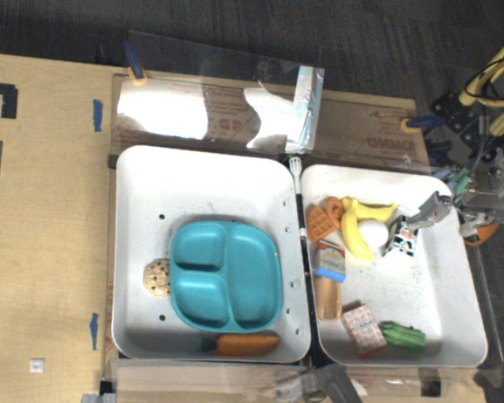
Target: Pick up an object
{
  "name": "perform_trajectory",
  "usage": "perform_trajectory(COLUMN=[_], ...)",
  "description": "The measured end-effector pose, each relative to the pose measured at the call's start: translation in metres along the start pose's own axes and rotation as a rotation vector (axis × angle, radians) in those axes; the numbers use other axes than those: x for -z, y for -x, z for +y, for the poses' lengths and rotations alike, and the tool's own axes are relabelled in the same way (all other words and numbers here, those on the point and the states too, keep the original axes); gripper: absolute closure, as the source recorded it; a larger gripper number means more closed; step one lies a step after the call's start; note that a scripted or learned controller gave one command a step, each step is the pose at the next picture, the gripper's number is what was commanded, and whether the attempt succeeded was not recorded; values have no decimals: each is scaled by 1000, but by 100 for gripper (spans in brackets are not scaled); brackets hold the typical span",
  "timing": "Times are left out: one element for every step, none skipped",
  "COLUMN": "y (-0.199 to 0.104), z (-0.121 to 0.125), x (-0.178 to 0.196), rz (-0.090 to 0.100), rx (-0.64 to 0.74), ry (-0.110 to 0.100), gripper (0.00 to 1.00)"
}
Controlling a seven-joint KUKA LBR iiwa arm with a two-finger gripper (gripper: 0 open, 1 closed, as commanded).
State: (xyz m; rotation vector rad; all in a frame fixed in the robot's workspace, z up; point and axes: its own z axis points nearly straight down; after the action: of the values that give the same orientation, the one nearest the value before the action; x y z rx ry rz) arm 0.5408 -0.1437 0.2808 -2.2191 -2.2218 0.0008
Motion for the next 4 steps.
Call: perform_trajectory(y=[-12,0,-31,-52], z=[2,-33,-19,1], x=[-24,-21,10,-86], rz=[0,0,-2,1], rx=[-9,191,178,240], ry=[-2,0,6,-4], gripper=[0,0,0,0])
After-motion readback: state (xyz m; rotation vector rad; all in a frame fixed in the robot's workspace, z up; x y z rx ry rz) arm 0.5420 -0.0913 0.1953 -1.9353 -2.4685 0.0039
